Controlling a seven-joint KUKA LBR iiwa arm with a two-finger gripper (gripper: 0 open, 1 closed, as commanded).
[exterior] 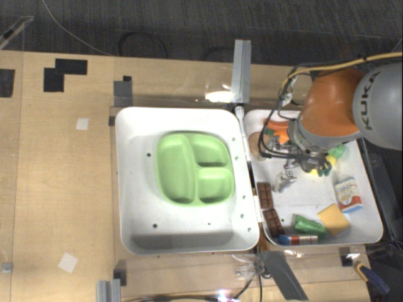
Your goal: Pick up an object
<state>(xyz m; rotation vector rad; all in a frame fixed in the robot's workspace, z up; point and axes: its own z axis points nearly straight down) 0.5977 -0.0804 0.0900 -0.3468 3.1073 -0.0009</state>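
Observation:
My gripper (286, 180) hangs below the grey and orange wrist (327, 115) over the middle of the right bin (371, 228), above bare white floor. Close to it, along the bin's left wall, lie two brown bars (266, 197). A green piece (308, 224), a yellow wedge (334, 219) and a red and blue marker (297, 238) lie near the front wall. A small white, red and blue carton (347, 195) is at the right. An orange item (276, 133) and a green and yellow item (332, 156) are partly hidden under the wrist.
The left bin (135, 219) holds a green divided plate (194, 167). A raised divider (249, 168) separates the two bins. A grey post (241, 71) stands behind the bins. The arm covers the right bin's back right part.

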